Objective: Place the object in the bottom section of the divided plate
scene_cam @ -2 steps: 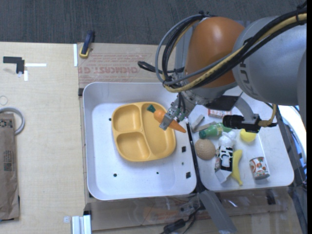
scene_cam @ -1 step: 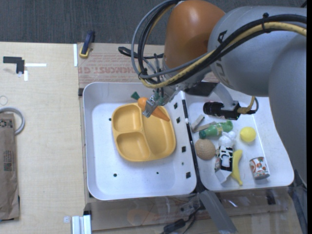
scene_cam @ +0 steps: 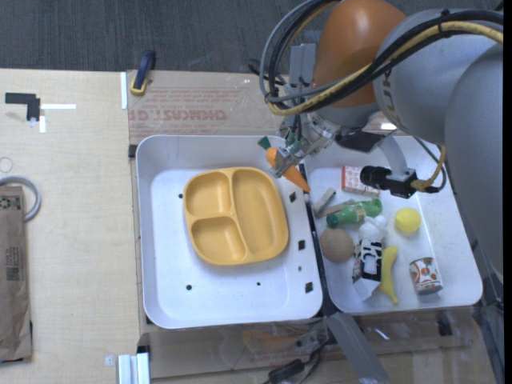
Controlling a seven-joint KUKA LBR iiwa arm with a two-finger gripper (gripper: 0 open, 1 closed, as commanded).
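Gripper (scene_cam: pixel 282 157) pinches carrot (scene_cam: pixel 292 174) beside divided plate (scene_cam: pixel 236 214).

Right bin (scene_cam: pixel 464 238) held a yellow ball (scene_cam: pixel 408 220), a banana (scene_cam: pixel 389 274), a small can (scene_cam: pixel 426 276), a brown round fruit (scene_cam: pixel 337 245), a green bottle (scene_cam: pixel 354 211), a red-and-white box (scene_cam: pixel 353 178) and a black-and-white packet (scene_cam: pixel 369 256), all close together. Left bin (scene_cam: pixel 160 286) sat beside it. Brown paper bag (scene_cam: pixel 13 270) lay at far left. Yellow-handled tool (scene_cam: pixel 143 72) lay above the bins.
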